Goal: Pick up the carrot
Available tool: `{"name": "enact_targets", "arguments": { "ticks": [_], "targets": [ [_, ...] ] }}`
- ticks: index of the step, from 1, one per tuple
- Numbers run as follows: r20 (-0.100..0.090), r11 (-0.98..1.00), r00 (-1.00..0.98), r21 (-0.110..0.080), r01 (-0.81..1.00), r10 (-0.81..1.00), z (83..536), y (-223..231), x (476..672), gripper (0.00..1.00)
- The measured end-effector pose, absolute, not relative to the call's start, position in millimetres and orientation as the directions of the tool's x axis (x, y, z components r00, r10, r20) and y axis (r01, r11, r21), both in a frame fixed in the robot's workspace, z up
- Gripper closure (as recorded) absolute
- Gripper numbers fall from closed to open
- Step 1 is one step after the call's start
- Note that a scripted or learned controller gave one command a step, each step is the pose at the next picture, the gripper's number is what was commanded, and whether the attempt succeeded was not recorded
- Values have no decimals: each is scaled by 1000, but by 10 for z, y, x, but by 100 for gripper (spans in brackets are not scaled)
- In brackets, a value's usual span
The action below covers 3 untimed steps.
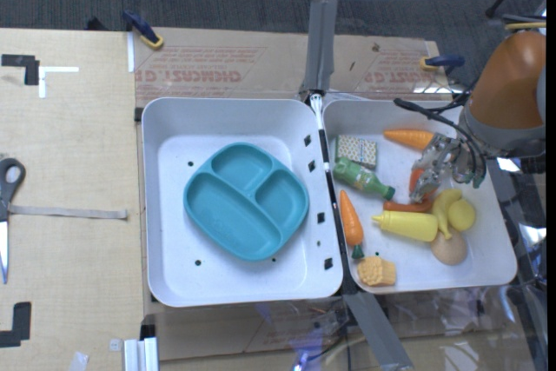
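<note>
Hovering claw (right bin) sits near one carrot

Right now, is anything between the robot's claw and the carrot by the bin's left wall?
Yes. The gripper hangs over the right bin's middle. The carrot lies by the left wall, and between them lie the green bottle and the yellow bottle. From above, nothing covers the carrot.
</note>
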State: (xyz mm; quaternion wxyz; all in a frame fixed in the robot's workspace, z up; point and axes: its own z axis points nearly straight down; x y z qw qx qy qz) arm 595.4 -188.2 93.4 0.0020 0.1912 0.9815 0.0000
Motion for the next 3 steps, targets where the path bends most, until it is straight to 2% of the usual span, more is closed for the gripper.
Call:
{"name": "enact_targets", "arguments": {
  "ticks": [1, 2, 3],
  "targets": [
    [-4, 927, -927, 1, 375, 375, 934, -1880, 5955, 0],
    [23, 727, -727, -1, 686, 686, 892, -2041, 6303, 0],
    [49, 480, -478, -27, 877, 877, 878, -1966, 6478, 0]
  ]
}}
